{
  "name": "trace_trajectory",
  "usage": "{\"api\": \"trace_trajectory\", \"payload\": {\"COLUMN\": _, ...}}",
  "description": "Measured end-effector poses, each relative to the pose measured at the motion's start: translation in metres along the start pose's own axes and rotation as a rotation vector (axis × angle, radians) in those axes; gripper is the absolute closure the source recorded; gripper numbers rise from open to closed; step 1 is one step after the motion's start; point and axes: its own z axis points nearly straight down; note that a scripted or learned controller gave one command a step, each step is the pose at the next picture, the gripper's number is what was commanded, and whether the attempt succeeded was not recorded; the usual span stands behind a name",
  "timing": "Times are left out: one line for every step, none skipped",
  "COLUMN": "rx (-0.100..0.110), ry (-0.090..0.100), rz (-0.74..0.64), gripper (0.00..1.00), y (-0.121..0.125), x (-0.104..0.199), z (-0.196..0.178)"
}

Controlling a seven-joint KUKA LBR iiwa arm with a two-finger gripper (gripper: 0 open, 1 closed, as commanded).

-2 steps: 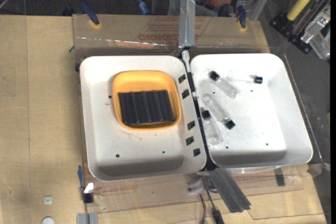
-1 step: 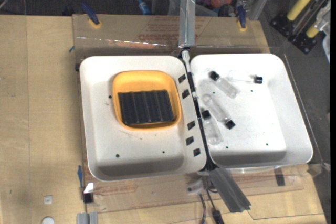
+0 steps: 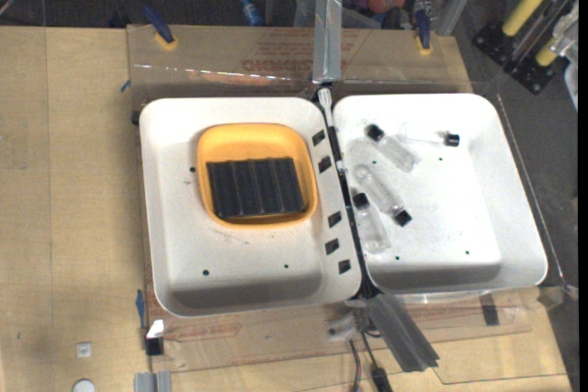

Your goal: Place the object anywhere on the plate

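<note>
Nearest the viewer, a grey metal bracket (image 3: 401,340) is seen jutting from the gap between the two bins at the bench's near edge. Beyond it, the left bin (image 3: 175,289) is occupied by an orange plate (image 3: 213,144), and a dark ribbed slab (image 3: 255,186) is laid flat on the plate, well inside its rim. This slab is taken to be the task's object, so the placing is judged already done as things lie. Several clear vials with black caps (image 3: 381,197) are scattered in the right bin (image 3: 514,225), mostly toward its left side, though their outlines are faint against the white and their number cannot be counted with confidence. How far the gripper is open, and whether anything is held in it, cannot be told. The slab is judged stiff and fairly light, with ridges that should resist slipping. If it has to be lifted, it would best be pinched across its shorter span at the middle, with the fingers set along the grooves, since its low profile leaves little edge to catch.
</note>
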Motion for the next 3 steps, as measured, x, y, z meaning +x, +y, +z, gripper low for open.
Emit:
{"api": "trace_trajectory", "payload": {"rx": 0.0, "ry": 0.0, "rz": -0.115, "gripper": 1.0, "y": -0.0003, "x": 0.0002, "z": 0.0}}
{"api": "trace_trajectory", "payload": {"rx": -0.003, "ry": 0.001, "rz": -0.518, "gripper": 1.0, "y": -0.0048, "x": 0.0041, "z": -0.0006}}
{"api": "trace_trajectory", "payload": {"rx": -0.003, "ry": -0.004, "rz": -0.667, "gripper": 1.0, "y": 0.0016, "x": -0.0021, "z": -0.0002}}
